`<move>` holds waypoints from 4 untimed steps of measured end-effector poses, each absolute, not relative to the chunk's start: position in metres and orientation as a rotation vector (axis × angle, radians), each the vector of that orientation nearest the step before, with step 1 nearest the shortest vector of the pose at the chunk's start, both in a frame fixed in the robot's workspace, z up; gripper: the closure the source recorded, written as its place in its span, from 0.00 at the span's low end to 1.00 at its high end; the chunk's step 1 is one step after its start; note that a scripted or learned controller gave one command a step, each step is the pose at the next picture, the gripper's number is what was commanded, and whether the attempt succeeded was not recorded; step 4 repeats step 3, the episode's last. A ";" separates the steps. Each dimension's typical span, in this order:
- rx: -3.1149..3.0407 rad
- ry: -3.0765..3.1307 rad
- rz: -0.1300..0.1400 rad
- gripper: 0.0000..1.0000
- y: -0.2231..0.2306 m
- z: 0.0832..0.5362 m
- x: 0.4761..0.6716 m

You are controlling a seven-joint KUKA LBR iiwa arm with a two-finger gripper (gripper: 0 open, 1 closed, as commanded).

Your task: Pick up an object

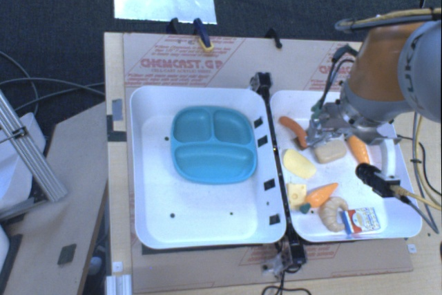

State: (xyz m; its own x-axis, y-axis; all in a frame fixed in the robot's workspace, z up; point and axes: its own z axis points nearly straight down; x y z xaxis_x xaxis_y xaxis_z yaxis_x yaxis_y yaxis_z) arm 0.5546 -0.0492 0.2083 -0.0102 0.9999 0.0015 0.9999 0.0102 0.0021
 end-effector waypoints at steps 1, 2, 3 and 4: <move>2.209 2.233 0.007 1.00 0.010 0.223 0.572; 2.212 2.230 0.005 1.00 0.043 0.233 0.575; 2.215 2.227 0.000 1.00 0.050 0.231 0.570; 2.215 2.227 0.000 1.00 0.050 0.231 0.570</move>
